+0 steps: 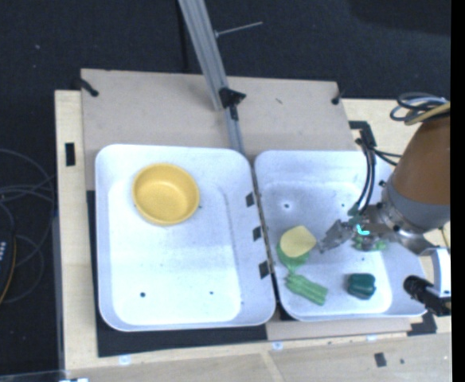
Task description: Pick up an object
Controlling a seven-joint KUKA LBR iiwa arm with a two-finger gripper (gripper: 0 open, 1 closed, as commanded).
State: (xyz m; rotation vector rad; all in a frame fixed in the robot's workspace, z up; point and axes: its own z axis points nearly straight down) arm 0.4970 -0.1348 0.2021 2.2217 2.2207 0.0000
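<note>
The arm reaches in from the right, and the gripper [334, 235] is positioned low over the right bin [312, 169]. The fingers [328, 239] point left toward a yellow-green rounded object [296, 243] and lie just beside its right edge. Whether they are wide or narrow cannot be told, as they are too small and blurred. Nothing is seen between them.

The right bin also holds a light green ridged object [308, 289] just below the yellow-green one, and a dark green object [361, 285] near the bin's lower right corner. The left bin [169, 293] holds a yellow bowl [166, 193]. Both bins rest on the counter [216, 86].

Judged step: approach, grasp not yet made. The nearest candidate is the yellow-green object. The next move calls for placing the fingers on either side of it, closing on it and lifting it.
</note>
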